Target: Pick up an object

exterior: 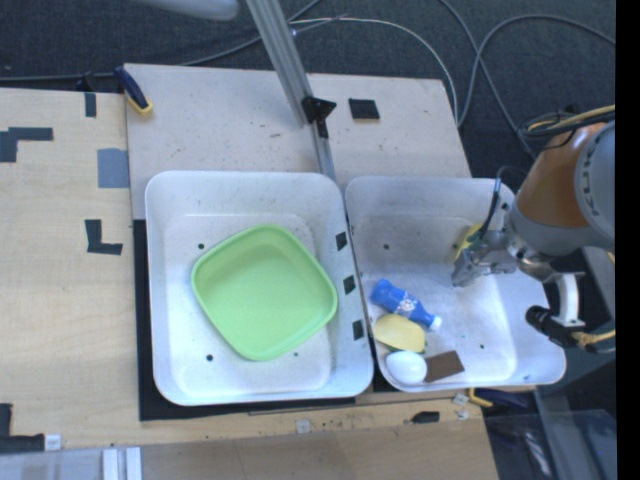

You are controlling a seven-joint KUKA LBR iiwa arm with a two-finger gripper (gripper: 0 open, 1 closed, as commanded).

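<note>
My gripper (468,266) hangs low over the right side of the right bin (420,208), with the grey arm and its orange band (555,183) coming in from the right. A small yellow piece (467,236) shows just beside the gripper; I cannot tell what it is. In the bin's front left part lie a blue bottle (405,305), a yellow lump (399,332), a white egg-shaped object (406,367) and a brown block (443,366). The gripper is apart from all of them, up and to their right.
The left bin (170,208) holds a light green square plate (264,290). A grey pole (290,63) slants down to the ridge between the bins. Cables (470,58) loop on the dark floor behind the bench.
</note>
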